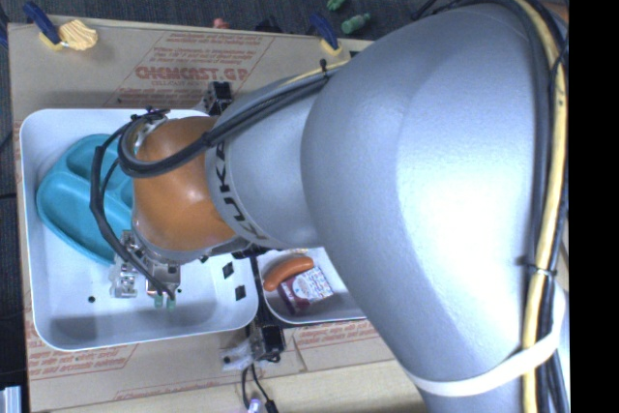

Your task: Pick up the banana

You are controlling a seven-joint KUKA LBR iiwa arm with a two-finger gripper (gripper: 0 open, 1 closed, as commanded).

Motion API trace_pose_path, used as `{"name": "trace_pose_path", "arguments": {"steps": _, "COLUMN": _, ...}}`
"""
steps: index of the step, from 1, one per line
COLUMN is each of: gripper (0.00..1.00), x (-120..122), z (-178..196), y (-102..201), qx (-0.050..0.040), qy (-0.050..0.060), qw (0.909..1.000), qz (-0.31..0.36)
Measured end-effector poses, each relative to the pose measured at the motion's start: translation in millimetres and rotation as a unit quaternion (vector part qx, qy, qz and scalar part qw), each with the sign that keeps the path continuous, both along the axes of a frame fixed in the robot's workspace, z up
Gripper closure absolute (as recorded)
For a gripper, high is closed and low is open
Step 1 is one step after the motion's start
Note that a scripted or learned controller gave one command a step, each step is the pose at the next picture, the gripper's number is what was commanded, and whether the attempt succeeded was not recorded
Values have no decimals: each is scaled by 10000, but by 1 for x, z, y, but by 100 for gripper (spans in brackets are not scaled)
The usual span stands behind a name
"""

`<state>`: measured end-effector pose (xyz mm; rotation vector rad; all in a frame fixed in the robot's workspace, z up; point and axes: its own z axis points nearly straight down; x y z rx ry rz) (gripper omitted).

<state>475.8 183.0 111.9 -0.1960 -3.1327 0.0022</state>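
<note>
Your big grey arm [426,189] with its orange band reached over the left shallow white bin [39,305]. A teal plastic object [73,198] lay beneath. The gripper [145,287] hung low; the banana's place couldn't be told.

Banana: location, pose and condition cannot be told. The grey arm [406,189] and its orange band [174,189] lie over the right portion of the left bin [58,324] and over most of the right bin [280,312], hiding the floor of each in those areas. No banana can be made out on the uncovered bin surfaces.
</note>
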Motion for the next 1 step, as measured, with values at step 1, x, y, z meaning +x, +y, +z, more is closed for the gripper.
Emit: {"name": "trace_pose_path", "arguments": {"steps": 1, "gripper": 100, "x": 1, "z": 10, "y": 0, "qx": -1, "qy": -1, "qw": 10000, "qz": 19}}
